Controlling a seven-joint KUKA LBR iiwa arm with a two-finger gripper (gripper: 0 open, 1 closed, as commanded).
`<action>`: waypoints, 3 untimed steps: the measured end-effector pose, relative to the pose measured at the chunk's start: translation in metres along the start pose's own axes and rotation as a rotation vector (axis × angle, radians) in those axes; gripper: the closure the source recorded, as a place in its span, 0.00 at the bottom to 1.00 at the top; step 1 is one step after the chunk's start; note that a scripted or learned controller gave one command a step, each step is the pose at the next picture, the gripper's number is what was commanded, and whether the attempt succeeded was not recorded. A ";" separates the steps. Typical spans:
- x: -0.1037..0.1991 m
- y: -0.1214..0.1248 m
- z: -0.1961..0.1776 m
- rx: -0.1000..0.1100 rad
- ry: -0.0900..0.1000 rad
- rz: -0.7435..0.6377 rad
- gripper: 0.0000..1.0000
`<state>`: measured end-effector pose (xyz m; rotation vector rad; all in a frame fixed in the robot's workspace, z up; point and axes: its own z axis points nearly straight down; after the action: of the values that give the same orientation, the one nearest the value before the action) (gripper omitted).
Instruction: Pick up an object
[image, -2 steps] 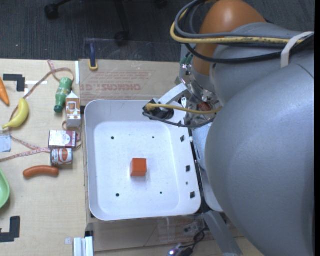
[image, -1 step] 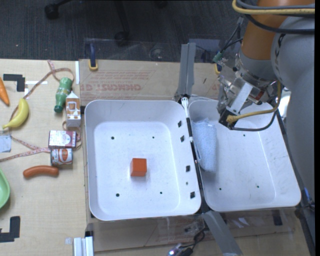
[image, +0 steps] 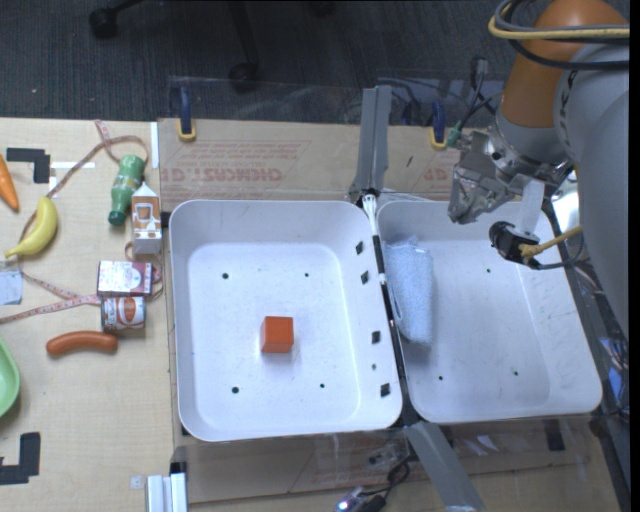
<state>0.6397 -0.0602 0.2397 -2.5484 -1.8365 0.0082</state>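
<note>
Tabletop carries two white bins side by side; my arm comes in high at the far right; right bin sits directly below and toward the viewer from my pincer; left bin is well to the pincer's left past the centre divider. Pincer hangs over the right bin's back-left corner, above the rim, gripping nothing I can see; can't tell how wide it stands. Pale blue cloth lies just below-left of the pincer, hugging the divider wall; tight edge, little clearance on that side. Orange block sits mid-floor in the left bin, well apart from the pincer; open room all round, likely the easier pick.
</note>
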 end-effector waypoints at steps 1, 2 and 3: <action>0.005 0.018 0.049 0.001 0.000 0.044 1.00; -0.061 0.040 0.059 -0.002 0.001 0.055 1.00; -0.056 0.030 0.138 0.000 0.001 0.134 1.00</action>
<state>0.6504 -0.1230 0.1017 -2.6656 -1.6621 0.0063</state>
